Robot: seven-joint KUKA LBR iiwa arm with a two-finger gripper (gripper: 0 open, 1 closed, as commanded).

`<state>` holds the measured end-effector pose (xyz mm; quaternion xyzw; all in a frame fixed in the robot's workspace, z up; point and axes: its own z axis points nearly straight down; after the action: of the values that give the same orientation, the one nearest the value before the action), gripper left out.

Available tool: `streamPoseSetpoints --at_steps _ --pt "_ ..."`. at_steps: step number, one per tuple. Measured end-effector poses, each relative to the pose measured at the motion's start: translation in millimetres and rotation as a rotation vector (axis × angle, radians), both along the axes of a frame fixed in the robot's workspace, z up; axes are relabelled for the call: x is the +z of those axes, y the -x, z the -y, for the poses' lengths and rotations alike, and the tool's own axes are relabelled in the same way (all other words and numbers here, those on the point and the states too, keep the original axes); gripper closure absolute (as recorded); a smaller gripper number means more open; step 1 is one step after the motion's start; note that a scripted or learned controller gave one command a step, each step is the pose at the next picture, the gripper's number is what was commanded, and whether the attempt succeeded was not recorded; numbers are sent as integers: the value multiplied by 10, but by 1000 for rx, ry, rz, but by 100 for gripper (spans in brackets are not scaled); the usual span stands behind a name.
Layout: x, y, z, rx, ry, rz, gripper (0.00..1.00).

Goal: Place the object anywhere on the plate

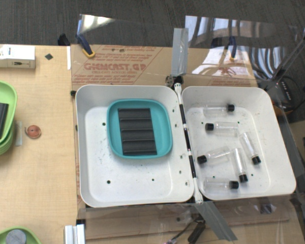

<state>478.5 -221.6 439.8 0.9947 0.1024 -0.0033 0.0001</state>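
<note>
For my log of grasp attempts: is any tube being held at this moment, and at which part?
Nothing is held. The clear tubes with black caps all lie loose in the right bin; the teal plate sits in the left bin.

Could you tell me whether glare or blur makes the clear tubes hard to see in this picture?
In the camera view, focus is sharp and the light even; the clear tubes nearly vanish against the white right bin, only their black caps standing out; glare streaks the transparent panels behind the bins.

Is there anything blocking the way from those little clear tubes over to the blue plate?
Only the two bins' adjoining rims, a low ridge between them. The clear tubes lie loose in the right bin; the teal plate sits in the left bin with a dark ribbed insert across its middle, its border bare.
</note>
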Motion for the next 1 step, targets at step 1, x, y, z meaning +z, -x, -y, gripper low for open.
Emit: streamPoseSetpoints --at_steps 1 --pt "0 -5 0 0 0 0 0"
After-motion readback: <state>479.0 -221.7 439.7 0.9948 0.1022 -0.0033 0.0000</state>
